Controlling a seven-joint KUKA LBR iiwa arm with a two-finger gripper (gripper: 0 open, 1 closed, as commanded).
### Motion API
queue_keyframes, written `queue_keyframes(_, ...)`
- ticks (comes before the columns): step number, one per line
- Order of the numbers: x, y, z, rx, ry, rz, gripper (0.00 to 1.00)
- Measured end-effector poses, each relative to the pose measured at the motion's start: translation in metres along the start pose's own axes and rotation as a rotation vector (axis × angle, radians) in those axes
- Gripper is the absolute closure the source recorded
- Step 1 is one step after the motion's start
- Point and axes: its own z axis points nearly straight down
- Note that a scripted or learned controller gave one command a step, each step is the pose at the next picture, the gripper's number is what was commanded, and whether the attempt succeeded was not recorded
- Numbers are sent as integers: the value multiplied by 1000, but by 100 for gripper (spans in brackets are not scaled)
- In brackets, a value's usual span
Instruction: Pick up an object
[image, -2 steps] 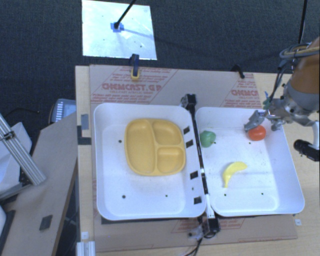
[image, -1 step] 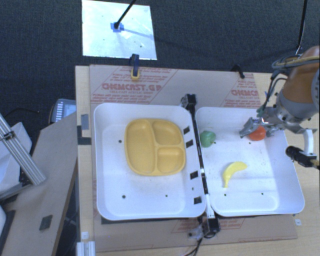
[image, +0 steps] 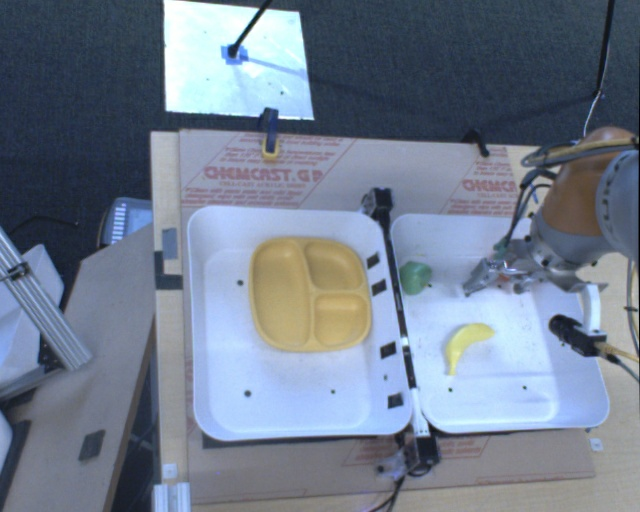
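Observation:
A yellow banana lies in the middle of the right bin. A small green object sits near that bin's left wall, at its far side. My gripper is low over the right bin's far half, pointing left. It is to the right of the green object and above the banana, apart from both. Nothing shows between it and either object.
The left bin holds a yellow divided plate. A black divider with clips runs between the bins. A black fitting with a cable sits at the right bin's right rim. The arm's orange band hangs over the far right.

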Motion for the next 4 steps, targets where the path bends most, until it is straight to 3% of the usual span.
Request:
queue_keyframes(1, 0, 1, 10, -4, -1, 0, 0)
queue_keyframes(2, 0, 2, -2, -8, -3, 0, 100)
queue_keyframes(4, 14, 9, -108, -11, -2, -5, 100)
